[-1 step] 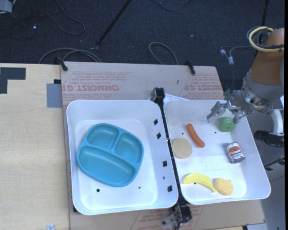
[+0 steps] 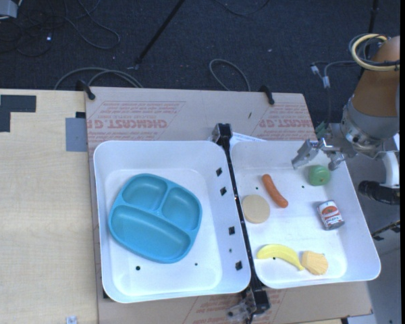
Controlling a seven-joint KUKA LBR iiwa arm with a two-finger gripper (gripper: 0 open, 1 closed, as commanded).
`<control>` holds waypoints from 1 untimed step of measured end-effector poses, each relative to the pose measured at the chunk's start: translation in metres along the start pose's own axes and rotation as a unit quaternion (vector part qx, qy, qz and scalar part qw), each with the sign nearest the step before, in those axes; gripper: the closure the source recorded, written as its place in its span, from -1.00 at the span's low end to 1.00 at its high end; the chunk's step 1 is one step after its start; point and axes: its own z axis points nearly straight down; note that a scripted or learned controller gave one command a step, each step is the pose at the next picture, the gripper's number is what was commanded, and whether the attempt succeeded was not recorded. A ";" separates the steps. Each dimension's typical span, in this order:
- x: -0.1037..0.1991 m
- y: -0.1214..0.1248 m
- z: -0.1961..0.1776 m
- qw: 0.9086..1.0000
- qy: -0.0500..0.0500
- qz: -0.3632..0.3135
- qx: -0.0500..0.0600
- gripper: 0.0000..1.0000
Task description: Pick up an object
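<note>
My gripper (image 2: 320, 156) hangs over the far right corner of the right bin (image 2: 287, 152), fingers spread open with nothing between them. Just below the fingertips lies a green round object (image 2: 318, 175). An orange carrot-like stick (image 2: 275, 190) lies near the bin's middle, with a tan round disc (image 2: 256, 208) beside it. A small red-labelled can (image 2: 331, 215) rests on its side at the right. A yellow banana (image 2: 279, 255) and a yellow corn-like piece (image 2: 315, 262) lie along the near edge.
The left bin (image 2: 121, 160) holds a blue divided plate (image 2: 155, 217). A black divider (image 2: 231, 208) runs between the bins. Cables lie on the dark floor behind the bench.
</note>
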 end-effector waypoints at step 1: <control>-0.007 -0.005 0.062 1.000 0.001 0.000 0.004 -1.00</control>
